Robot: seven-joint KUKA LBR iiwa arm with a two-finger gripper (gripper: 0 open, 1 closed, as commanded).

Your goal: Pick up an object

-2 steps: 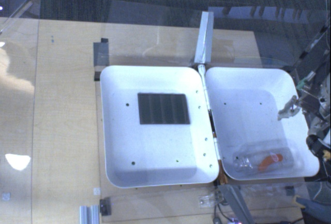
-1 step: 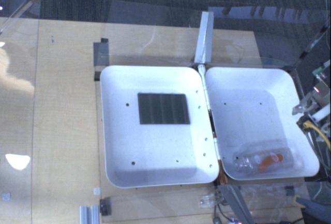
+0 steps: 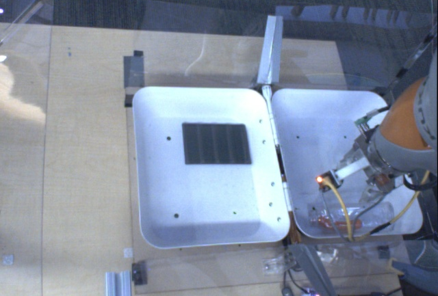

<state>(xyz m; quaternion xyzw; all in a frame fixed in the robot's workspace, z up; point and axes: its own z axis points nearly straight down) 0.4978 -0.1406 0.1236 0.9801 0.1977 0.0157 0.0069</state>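
Object-wise, what you've got is a clear plastic thing lying at the bottom of the right bin, lower right of the frame, with something reddish just beside it near the bin's bottom edge (too blurry to say what either really is). Your arm comes in from the right edge, orange band showing, and the pincer sits low over that same corner, right above the clear thing. A yellow cable loops down in front of it and a small orange light glows beside it. Honestly you can't tell whether the pincer is apart or together. Over in the left bin a dark ridged rectangle lies flat mid-frame. Both bins sit on the wooden desk.
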